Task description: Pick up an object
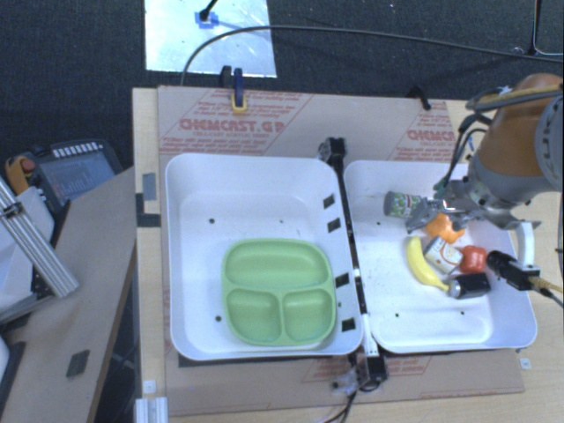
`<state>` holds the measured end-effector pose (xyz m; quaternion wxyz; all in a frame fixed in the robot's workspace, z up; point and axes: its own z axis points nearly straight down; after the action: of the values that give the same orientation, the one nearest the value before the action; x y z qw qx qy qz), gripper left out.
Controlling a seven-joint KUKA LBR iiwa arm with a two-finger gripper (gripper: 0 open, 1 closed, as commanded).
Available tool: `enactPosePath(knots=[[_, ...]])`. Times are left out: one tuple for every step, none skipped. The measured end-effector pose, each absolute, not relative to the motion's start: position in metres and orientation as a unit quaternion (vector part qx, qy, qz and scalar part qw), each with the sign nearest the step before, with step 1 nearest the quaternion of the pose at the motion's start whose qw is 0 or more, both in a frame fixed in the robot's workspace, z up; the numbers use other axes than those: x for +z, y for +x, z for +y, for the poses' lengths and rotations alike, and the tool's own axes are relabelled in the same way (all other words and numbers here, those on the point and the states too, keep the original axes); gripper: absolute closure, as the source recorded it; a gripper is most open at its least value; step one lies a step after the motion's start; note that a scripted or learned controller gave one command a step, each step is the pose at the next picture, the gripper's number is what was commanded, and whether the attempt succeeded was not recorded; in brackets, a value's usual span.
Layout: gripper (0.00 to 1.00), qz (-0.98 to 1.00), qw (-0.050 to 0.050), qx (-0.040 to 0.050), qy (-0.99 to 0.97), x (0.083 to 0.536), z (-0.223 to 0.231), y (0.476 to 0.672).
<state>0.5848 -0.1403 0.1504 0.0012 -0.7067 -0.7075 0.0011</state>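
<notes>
Camera view: I see gripper (449,208) low over right bin (388,324) clutter by can (404,204), orange (443,228), banana (423,265). Can't tell finger state. Nothing lifted yet.

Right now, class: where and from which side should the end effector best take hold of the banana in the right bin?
Probably across the banana's middle, coming straight down. It lies flat and curved, its left side open to bare bin floor, while the small packet and dark cylinder crowd its right.
</notes>
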Motion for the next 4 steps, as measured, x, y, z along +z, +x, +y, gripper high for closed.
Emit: enactPosePath(knots=[[0.0, -0.708, 0.002, 0.0011, -0.707, 0.088, -0.14, 0.587], [0.0, -0.707, 0.0, -0.0003, -0.707, 0.085, -0.14, 0.588], [1.0, -0.708, -0.001, -0.0012, -0.707, 0.096, -0.139, 0.589], [1.0, -0.708, -0.003, -0.0021, -0.706, 0.16, -0.139, 0.588]])
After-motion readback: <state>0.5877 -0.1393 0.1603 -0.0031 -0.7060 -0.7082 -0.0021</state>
